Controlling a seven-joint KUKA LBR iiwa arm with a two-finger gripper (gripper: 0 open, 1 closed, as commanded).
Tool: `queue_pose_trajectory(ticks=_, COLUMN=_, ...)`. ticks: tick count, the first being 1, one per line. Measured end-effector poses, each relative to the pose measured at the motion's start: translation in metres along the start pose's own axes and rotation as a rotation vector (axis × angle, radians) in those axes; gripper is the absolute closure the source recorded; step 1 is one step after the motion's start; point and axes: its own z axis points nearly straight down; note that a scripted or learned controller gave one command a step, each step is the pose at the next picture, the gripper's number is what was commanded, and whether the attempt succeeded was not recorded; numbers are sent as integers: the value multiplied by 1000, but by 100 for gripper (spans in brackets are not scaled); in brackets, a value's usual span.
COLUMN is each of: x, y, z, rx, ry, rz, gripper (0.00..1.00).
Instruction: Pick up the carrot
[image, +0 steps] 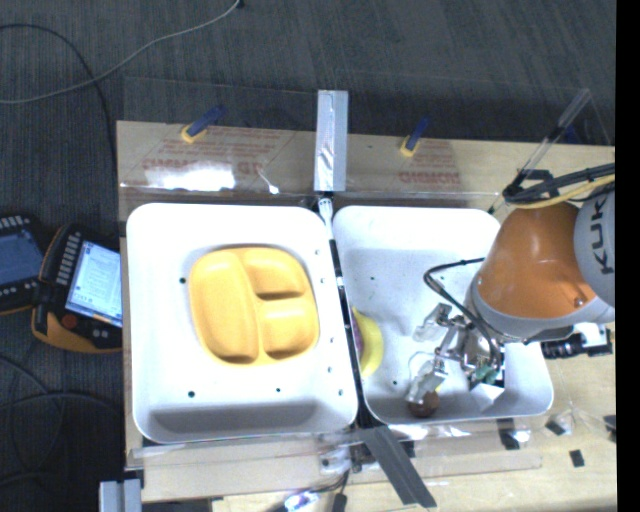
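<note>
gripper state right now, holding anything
gripper: low in the right bin, over a small brown thing; open or shut cannot be told.

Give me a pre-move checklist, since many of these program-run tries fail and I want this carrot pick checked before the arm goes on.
1. Claw is over the right bin: ok.
2. Carrot identified: cannot tell; only a small brown thing lies under the claw.
3. Something gripped: cannot tell.
4. Yellow object by the bin's left wall is apart from the claw: ok.
5. Yellow divided tray sits in the left bin, out of the way: ok.
</note>
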Motion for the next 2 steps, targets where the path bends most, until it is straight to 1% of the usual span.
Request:
queue_pose_trajectory(ticks=1, x=0, y=7, z=29, rx=-1, ry=-10, rz=-399, gripper=0)
queue_pose_trajectory(ticks=2, x=-12, y=5, z=0, rx=-3, ry=-3, rz=-850, gripper=0)
